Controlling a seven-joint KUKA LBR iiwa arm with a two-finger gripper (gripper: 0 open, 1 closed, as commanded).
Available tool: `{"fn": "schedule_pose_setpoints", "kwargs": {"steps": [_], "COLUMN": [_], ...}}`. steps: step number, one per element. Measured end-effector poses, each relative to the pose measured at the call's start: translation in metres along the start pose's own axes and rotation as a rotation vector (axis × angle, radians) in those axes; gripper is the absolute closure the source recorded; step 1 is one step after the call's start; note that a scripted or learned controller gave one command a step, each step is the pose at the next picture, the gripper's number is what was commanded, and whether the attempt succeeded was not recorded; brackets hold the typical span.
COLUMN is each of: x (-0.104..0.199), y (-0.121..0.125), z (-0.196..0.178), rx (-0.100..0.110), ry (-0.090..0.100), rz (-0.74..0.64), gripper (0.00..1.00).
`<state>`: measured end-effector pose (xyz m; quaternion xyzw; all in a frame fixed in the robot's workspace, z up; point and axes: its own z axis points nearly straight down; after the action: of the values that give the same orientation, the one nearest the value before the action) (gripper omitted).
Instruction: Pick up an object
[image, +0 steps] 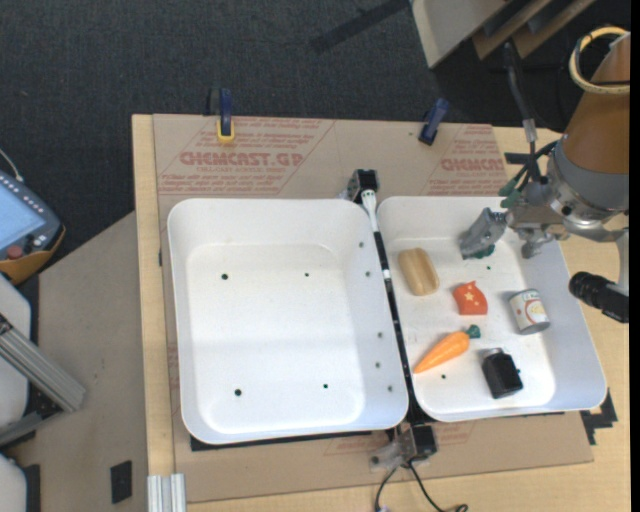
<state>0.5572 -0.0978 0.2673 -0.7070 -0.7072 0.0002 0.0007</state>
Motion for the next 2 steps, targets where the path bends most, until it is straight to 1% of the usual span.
{"fn": "schedule_pose_setpoints", "kwargs": {"steps": [1, 2], "x": [-0.053, -0.045], "y": [-0.045, -0.047], "z": [0.094, 0.173], "rx": [0.007, 0.008], "ry": [0.001, 0.003], "rz": [0.005, 0.001], "gripper": [0.0, 0.0]}}
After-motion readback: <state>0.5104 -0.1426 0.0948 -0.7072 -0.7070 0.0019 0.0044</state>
